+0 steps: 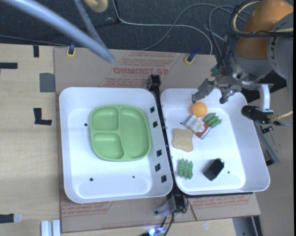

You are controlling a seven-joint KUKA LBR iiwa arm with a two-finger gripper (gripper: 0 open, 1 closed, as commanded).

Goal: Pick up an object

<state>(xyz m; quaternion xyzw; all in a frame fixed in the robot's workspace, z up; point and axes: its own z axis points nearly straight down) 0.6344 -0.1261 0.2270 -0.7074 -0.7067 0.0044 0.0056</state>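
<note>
The right bin (251, 166) holds several small objects: an orange ball (199, 108), a small red and white carton (197, 126), a green pod (212, 120), a tan slice of bread (183, 139), a green ridged piece (186, 168) and a black block (214, 168). My gripper (213, 93) hangs over the bin's far edge, just above and right of the orange ball. Its fingers (201, 92) are spread open with nothing between them.
The left bin (72, 132) holds a green divided plate (121, 132). A black clip divider (158, 127) runs between the bins. Cables cross the dark bench top behind them. The arm's orange band (263, 18) sits at the upper right.
</note>
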